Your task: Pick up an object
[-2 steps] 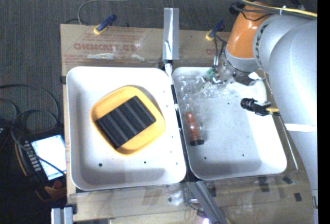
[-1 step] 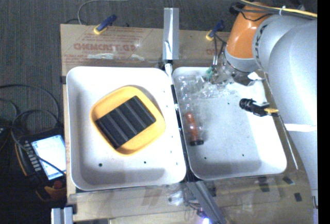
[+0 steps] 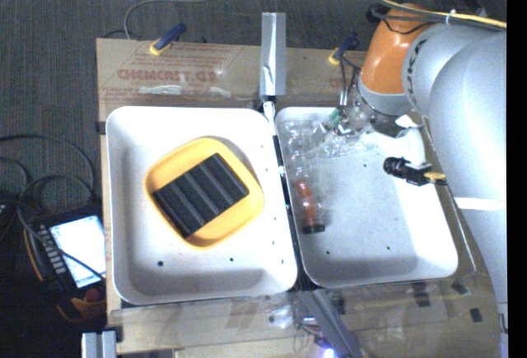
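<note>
In the left bin (image 3: 132, 266) lies a yellow pad with a black ribbed panel (image 3: 204, 190), flat and turned at an angle. The right bin (image 3: 387, 258) holds a small clear bottle with reddish contents and a dark cap (image 3: 307, 204), lying along its left wall. Near that bin's far edge sits a crumpled clear plastic piece (image 3: 309, 141). My gripper (image 3: 344, 123) hangs over the far part of the right bin, just right of the clear plastic. The wrist covers its tips, and nothing shows between them.
A metal post (image 3: 272, 60) stands behind the wall between the two bins. Brown cardboard (image 3: 181, 72) lies behind the bins with blue clamps on it. The grey arm (image 3: 469, 118) covers the right bin's right side.
</note>
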Motion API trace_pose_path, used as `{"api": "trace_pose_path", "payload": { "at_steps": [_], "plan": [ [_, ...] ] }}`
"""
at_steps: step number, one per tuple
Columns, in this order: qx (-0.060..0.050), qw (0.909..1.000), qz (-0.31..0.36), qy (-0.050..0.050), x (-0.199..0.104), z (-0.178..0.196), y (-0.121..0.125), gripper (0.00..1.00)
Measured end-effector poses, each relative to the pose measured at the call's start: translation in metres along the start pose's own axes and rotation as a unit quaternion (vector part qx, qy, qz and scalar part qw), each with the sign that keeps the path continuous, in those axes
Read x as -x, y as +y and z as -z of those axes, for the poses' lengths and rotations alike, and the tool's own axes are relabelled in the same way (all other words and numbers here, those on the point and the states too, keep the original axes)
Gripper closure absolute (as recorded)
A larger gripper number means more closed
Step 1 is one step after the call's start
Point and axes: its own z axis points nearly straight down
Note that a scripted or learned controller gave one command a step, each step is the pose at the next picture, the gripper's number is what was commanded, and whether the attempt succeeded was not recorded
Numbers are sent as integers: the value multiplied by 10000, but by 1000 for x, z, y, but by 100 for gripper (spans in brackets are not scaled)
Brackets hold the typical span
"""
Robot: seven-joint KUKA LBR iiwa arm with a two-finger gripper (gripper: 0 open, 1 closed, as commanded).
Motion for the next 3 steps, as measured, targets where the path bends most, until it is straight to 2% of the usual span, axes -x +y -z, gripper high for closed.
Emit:
{"api": "trace_pose_path", "payload": {
  "at_steps": [3],
  "plan": [
    [-4,9998,190,0,0,0,0,0]
  ]
}}
